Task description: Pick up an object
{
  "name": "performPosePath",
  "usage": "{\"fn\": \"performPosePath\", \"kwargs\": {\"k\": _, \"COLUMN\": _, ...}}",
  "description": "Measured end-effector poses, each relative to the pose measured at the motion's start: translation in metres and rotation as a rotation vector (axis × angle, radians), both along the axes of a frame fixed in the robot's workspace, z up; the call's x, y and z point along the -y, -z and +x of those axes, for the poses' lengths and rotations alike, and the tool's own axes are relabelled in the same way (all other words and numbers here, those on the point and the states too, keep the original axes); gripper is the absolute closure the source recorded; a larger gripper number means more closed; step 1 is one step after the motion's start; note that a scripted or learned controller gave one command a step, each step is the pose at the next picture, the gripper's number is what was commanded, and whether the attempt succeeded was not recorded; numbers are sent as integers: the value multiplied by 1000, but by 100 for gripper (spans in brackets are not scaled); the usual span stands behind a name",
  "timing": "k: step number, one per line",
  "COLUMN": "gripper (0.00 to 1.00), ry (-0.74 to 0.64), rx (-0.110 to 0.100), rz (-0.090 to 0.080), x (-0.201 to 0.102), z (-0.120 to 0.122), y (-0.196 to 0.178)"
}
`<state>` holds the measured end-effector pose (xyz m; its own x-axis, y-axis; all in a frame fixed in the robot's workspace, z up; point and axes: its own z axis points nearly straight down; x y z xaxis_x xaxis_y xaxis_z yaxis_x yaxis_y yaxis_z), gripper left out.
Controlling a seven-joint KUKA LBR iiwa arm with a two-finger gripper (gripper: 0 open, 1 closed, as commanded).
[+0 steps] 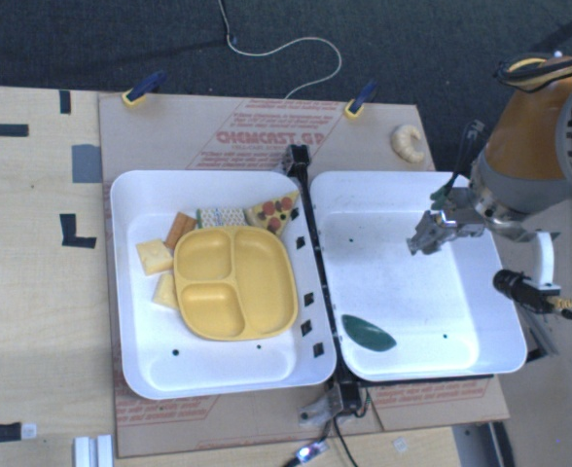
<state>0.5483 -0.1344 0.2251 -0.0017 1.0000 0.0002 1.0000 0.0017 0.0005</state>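
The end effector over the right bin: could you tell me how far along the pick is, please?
Nothing looks picked yet. The end effector hangs over the right bin, away from the green object lying near its front edge. The yellow plate sits in the left bin. Reaching, grasping and lifting remain.

The arm reaches in from the right, gripper (425, 237) angled down-left.

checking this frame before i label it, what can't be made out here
- Gripper, camera view: too small and blurred to tell open from shut.
- Items under the yellow tray in the left bin: the tray covers most of them, so only their edges show.
- Green object in the right bin: too small to identify.
- Arm: cut off by the right edge.
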Motion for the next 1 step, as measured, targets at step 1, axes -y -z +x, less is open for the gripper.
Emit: {"fn": "performPosePath", "kwargs": {"k": 1, "gripper": 100, "ry": -2, "rx": -5, "rz": 1, "x": -43, "z": -28, "y": 11}}
